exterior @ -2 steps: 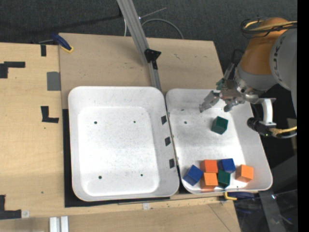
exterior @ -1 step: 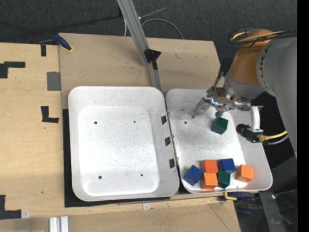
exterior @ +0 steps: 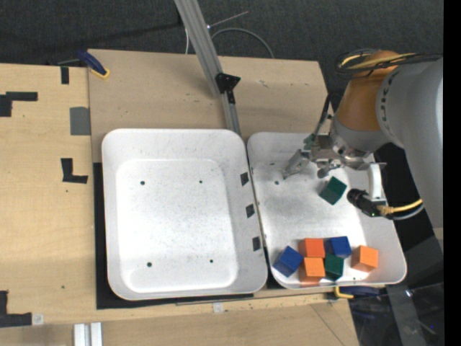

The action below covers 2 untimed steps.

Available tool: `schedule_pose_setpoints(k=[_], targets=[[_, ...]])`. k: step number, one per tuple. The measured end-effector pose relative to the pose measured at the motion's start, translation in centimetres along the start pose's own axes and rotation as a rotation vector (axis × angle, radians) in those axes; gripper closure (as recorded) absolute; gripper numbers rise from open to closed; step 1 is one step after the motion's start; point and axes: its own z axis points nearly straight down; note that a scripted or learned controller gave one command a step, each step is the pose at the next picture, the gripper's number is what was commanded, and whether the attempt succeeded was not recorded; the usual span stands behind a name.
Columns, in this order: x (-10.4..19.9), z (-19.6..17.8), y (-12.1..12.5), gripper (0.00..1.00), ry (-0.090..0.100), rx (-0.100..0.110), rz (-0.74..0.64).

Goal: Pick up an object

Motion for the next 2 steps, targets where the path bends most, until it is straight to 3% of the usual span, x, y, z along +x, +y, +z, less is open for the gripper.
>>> schedule_pose_setpoints(k=[1,2], targets=[[0.1,-0.8,0.0,1.0,0.001,0.002,-0.001],[-0.4,-7.0,0.2,1.0,-0.001,-0.004,0.0]])
